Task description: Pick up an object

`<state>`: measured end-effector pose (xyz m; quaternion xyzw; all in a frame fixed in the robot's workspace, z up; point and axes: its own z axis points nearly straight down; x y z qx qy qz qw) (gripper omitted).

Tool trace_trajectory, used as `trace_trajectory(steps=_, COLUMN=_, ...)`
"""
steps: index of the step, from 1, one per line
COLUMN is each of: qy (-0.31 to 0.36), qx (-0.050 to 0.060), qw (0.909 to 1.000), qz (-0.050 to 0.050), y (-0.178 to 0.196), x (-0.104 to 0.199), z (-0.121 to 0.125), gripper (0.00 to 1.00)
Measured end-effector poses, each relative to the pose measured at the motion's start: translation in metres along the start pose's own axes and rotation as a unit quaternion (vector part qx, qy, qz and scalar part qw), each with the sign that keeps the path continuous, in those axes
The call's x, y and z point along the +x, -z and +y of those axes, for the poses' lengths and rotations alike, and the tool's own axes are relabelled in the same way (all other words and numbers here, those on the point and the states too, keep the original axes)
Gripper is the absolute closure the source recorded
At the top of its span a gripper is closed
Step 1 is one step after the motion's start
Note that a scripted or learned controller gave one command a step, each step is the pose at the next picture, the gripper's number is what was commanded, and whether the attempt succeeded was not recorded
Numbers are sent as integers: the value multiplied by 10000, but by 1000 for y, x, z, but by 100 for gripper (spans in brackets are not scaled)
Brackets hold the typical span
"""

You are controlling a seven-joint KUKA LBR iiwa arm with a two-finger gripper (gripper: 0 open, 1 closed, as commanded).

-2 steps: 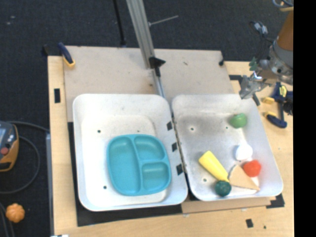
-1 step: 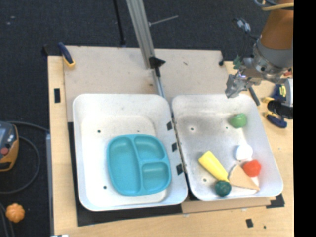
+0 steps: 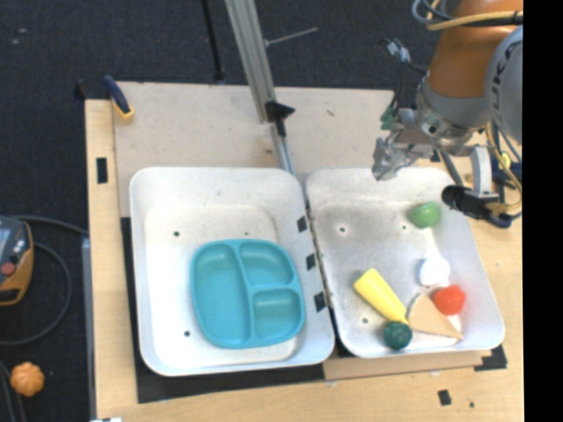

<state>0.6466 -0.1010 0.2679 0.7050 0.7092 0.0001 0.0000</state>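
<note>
The end effector (image 3: 387, 167) hangs over the far edge of the right bin (image 3: 352, 202), near that bin's far right corner; whether it is apart or together cannot be told, and nothing shows in it. In that bin lie a green ball (image 3: 425, 214) by the right wall, a white ball (image 3: 433, 272) and a red ball (image 3: 449, 300) nearer the front, a yellow block (image 3: 379, 294), a dark green ball (image 3: 397, 335) and a tan wedge (image 3: 431, 321) at the front right corner. The left bin (image 3: 167, 200) bears a teal divided plate (image 3: 247, 292). No writing or label can be read anywhere. An orange ball (image 3: 27, 377) lies off the bench's left edge.
</note>
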Motion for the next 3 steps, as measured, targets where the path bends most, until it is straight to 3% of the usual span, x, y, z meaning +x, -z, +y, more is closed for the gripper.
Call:
trace_trajectory(steps=1, qy=2, qx=0, qw=10000, qz=2, y=-9, x=53, z=6, gripper=100)
trace_trajectory(steps=3, qy=7, qx=-10, qw=10000, qz=5, y=-8, x=147, z=-6, gripper=100)
